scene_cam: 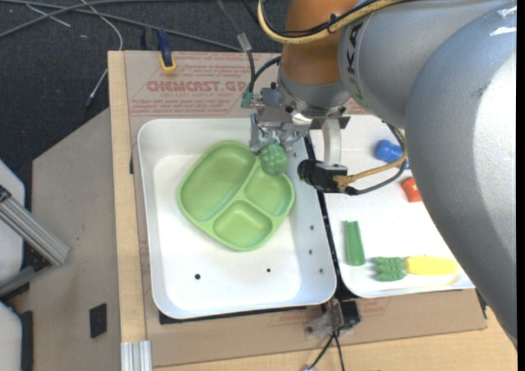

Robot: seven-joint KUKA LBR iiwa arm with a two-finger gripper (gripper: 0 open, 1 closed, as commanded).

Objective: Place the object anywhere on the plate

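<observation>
Hovering over the green plate's (234, 197) far-right rim, the end effector (271, 150) grips a small green object (274, 162) — fingers pinching it.

Big grey arm (459, 107), smooth rounded shell w/ glossy highlights. Orange dome-shaped band (328, 25) above the wrist. Yellow and black cables loop over the band and run along the arm. Metal claw (272, 141) assy below, small green circuit bit on its side, black connector w/ yellowish lead.
</observation>
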